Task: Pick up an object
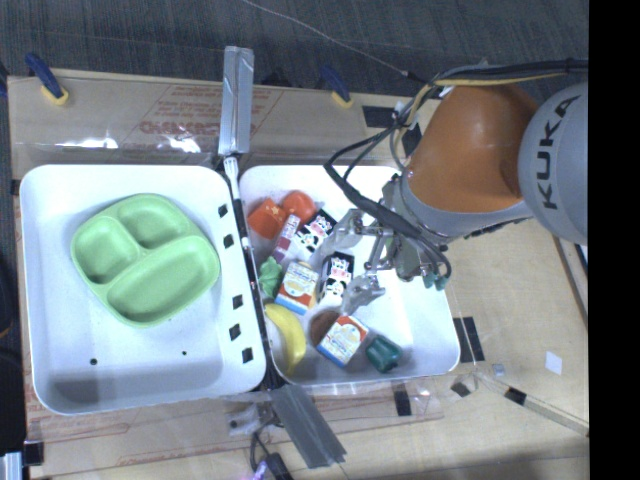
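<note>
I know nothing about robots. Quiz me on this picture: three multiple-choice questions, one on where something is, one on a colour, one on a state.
1. Where does the divided plate lie?
A. left bin
B. right bin
C. on the bench outside the bins

2. What colour is that plate?
A. red
B. green
C. blue

3. How does the gripper stand to the right bin?
A. over the left bin
B. off beyond both bins
C. over the right bin's heap of small things

Key:
1 A, the plate sits alone in the left bin.
2 B, it is pale green all over.
3 C, the gripper is above the cartons, near the banana.
</note>
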### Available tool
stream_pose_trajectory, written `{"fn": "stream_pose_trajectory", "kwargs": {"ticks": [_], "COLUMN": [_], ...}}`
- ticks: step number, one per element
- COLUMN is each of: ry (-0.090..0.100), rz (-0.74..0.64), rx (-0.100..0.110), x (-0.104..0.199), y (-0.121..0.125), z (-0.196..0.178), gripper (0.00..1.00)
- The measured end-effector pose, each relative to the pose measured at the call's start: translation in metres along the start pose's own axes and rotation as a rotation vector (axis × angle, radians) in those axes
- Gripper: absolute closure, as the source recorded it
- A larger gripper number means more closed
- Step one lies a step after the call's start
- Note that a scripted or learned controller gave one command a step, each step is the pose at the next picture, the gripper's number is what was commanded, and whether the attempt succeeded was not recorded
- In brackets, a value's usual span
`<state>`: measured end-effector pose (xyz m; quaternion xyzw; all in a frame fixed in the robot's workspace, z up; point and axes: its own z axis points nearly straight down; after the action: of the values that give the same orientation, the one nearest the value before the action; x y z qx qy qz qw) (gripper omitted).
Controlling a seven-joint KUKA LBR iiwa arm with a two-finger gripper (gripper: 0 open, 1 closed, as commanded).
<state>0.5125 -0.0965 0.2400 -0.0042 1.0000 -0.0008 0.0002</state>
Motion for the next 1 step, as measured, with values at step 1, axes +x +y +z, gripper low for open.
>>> {"fn": "stream_pose_trajectory", "kwargs": {"ticks": [1], "ry": [-0.017], "rz": [0.057], "rx": [0.003], "x": [-0.0532], "y": [-0.0437], "z": [0.1195], "gripper": [0.00]}}
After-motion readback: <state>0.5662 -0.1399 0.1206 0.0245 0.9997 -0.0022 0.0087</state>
